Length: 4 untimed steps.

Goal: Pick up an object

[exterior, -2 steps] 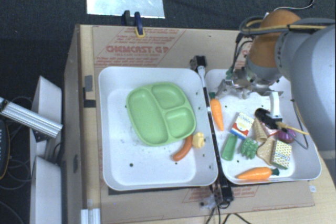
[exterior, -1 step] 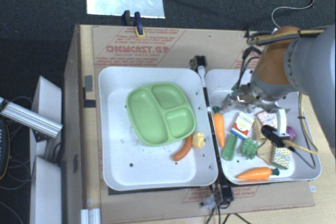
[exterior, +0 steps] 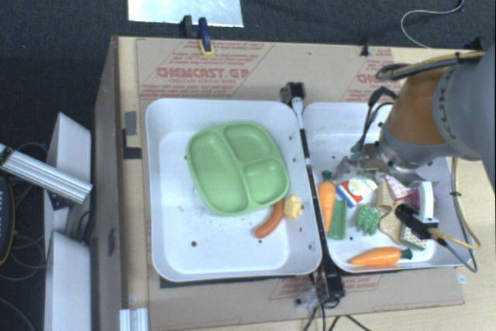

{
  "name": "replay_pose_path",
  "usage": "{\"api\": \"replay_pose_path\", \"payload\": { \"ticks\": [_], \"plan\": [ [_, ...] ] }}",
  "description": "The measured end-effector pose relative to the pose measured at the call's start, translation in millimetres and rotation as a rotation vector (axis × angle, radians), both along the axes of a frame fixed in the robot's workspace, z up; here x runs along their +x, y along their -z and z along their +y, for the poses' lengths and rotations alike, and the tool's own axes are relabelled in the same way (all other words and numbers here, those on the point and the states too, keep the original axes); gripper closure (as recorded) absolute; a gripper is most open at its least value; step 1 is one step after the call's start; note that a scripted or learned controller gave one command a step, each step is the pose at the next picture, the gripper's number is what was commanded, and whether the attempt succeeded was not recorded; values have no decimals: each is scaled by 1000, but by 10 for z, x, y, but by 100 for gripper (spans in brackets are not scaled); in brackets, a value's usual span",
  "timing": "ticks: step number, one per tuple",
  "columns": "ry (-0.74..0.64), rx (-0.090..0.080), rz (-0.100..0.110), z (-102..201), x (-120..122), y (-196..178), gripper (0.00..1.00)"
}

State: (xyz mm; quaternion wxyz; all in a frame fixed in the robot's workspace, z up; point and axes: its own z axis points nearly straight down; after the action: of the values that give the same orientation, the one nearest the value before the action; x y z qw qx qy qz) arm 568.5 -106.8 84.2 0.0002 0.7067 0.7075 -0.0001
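Gripper [exterior: 364, 165] seen low in right bin [exterior: 341, 124], above toy pile; jaws hidden, open or shut cannot be told. Carrot [exterior: 326, 201], green stick [exterior: 338, 219], second carrot [exterior: 377, 256] crowded just beside. Green plate [exterior: 236, 167], sausage [exterior: 270, 222] left in left bin [exterior: 174, 190].

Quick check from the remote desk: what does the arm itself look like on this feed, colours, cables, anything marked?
The arm is a thick, rounded grey tube with a broad orange band above the wrist. Black cables loop along the orange section toward the gripper, which is dark metal and small beside the arm. No markings or lettering are legible on it.
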Motion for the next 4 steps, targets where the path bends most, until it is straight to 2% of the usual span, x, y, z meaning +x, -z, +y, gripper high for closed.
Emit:
{"api": "replay_pose_path", "payload": {
  "ticks": [1, 2, 3, 4],
  "plan": [
    [-3, 0, -3, 198, 864, -8, 0],
    [0, 0, 0, 156, -58, 1, 0],
    [-1, 0, -3, 157, -48, -106, 100],
    [-1, 0, -3, 157, -48, -106, 0]
  ]
}}
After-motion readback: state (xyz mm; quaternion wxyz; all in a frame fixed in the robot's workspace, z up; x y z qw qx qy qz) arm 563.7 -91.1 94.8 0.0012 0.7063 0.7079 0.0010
